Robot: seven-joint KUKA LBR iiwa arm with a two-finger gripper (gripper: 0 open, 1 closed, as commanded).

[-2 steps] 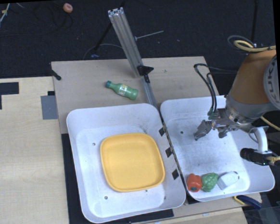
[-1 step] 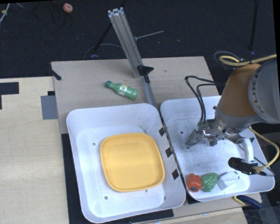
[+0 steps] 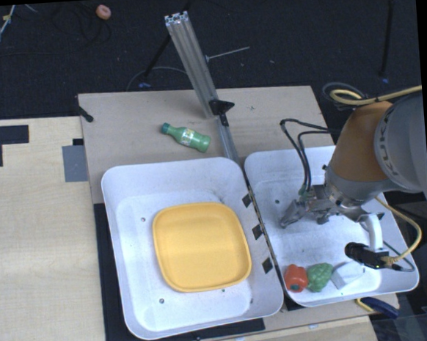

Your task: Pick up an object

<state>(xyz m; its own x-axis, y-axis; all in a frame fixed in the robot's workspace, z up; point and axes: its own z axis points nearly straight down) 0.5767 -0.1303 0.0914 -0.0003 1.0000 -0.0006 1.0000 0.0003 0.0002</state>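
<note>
My gripper (image 3: 299, 212) hangs low over the middle of the right bin (image 3: 273, 175), below the orange band of the arm (image 3: 355, 151). Nothing shows in it. In that bin's front left corner lie a red-orange pepper-like toy (image 3: 295, 276), a green lumpy toy (image 3: 320, 276) touching it, and a small pale grey piece (image 3: 342, 276) just to the right. All three sit well in front of the gripper. A yellow square plate (image 3: 202, 246) lies flat in the left bin (image 3: 121, 210).
A green bottle (image 3: 186, 136) lies on its side on the bench behind the left bin. A slanted metal rail (image 3: 196, 57) rises behind the bins. Black cables (image 3: 298, 145) and a black plug (image 3: 364, 254) hang by the arm over the right bin.
</note>
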